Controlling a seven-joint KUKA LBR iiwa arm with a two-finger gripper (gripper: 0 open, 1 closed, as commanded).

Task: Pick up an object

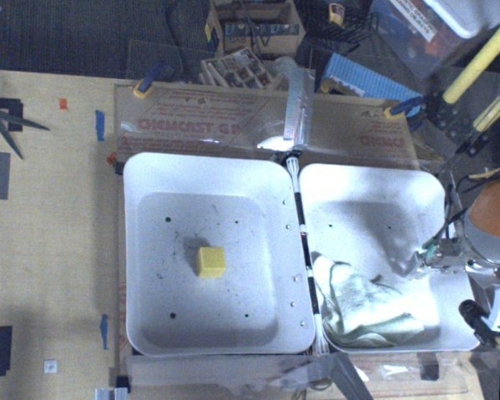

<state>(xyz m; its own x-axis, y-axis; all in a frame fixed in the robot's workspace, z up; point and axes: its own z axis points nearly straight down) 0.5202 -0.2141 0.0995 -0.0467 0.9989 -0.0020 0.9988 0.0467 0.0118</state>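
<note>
The crumpled white cloth (370, 306) at lower right awaits grasping; the gripper (422, 261), grip state unclear, must descend onto it.

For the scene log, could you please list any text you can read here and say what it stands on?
"CHEMCAST G P": red print on the clear sheet behind the left bin; the last letters are uncertain.
Red print on the clear sheet behind the right bin: too blurred to read.
Label on the blue-and-white item at the top: too small to read.

Lab: clamped bench (48, 226); twin bins (151, 173)
</note>
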